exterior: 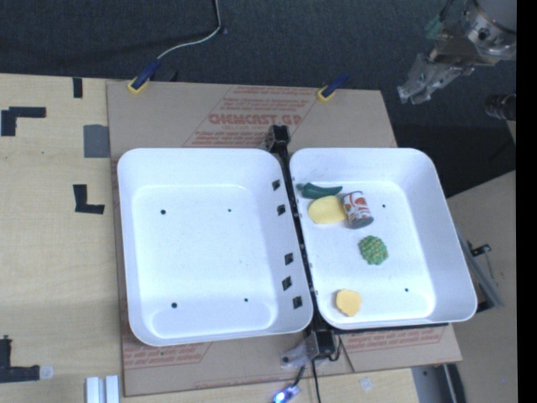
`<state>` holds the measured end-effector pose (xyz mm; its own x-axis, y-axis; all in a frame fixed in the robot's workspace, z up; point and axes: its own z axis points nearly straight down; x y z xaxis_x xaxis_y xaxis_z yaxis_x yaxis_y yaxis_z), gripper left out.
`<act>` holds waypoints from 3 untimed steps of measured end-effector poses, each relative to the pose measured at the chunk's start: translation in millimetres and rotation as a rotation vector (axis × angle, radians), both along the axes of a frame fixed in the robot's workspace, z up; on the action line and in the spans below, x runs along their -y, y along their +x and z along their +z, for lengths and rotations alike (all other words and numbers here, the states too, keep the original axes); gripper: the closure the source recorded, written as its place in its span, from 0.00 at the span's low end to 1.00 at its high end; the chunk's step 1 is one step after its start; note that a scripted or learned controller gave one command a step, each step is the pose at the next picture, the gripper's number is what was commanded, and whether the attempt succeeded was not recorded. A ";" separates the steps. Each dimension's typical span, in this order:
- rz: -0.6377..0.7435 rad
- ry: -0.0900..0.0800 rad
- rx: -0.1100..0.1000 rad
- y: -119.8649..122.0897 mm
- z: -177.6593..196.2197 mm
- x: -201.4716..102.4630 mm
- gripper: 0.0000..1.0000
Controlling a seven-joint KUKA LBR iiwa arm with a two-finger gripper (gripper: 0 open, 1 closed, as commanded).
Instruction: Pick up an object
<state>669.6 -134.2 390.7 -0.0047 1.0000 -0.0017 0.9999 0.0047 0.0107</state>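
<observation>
The right bin [436, 250] holds several small items: a green pepper [320, 190] near the divider, a yellow lemon-like piece [326, 211] just below it, a small red and white can [357, 209] lying beside that, a green broccoli-like piece [372, 250], and a yellow-orange piece [348, 302] near the front edge. My gripper [417, 88] hangs at the top right, well above and behind the right bin, over the dark floor. Nothing shows between its fingers.
The left bin [134, 225] sits beside the right one, joined by a black hinge strip [289, 225]. Both rest on a cardboard sheet [252, 116] held by blue and yellow clamps [144, 76]. A white cable [205, 32] trails across the dark floor behind.
</observation>
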 end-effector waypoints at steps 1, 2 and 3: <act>-0.002 -0.001 0.001 -0.9 103.5 -4.8 1.00; -0.004 -0.001 -0.006 -1.0 146.8 14.1 1.00; -0.011 -0.002 -0.012 -2.1 143.2 94.6 1.00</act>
